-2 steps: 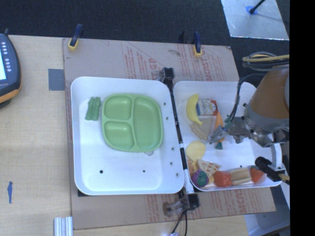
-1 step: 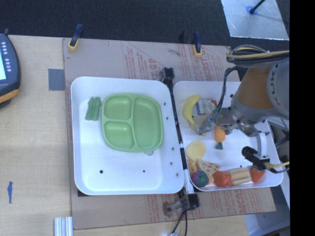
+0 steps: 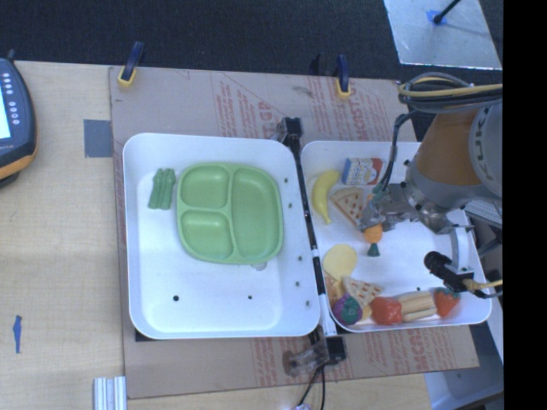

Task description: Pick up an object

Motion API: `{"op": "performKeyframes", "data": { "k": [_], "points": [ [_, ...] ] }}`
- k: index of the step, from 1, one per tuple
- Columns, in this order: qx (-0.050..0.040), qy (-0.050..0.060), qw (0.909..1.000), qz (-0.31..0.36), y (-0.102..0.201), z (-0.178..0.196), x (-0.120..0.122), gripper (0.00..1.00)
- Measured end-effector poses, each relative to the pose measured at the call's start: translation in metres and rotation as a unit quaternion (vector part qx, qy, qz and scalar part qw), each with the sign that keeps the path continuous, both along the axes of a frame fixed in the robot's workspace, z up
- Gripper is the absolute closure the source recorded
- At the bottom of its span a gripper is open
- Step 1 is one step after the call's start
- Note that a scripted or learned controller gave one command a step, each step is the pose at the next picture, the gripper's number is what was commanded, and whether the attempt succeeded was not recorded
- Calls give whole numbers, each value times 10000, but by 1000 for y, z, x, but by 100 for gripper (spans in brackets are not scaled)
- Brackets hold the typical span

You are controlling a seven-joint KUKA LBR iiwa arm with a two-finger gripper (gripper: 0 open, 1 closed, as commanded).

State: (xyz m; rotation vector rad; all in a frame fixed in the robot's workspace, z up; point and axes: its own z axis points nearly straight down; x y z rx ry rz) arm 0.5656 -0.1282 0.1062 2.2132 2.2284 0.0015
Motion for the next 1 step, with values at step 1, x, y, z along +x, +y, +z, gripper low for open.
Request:
{"op": "performKeyframes", "data": {
  "k": [1],
  "points": [
    [-1,-54,10000,16,44,92,75,100]
  ]
}}
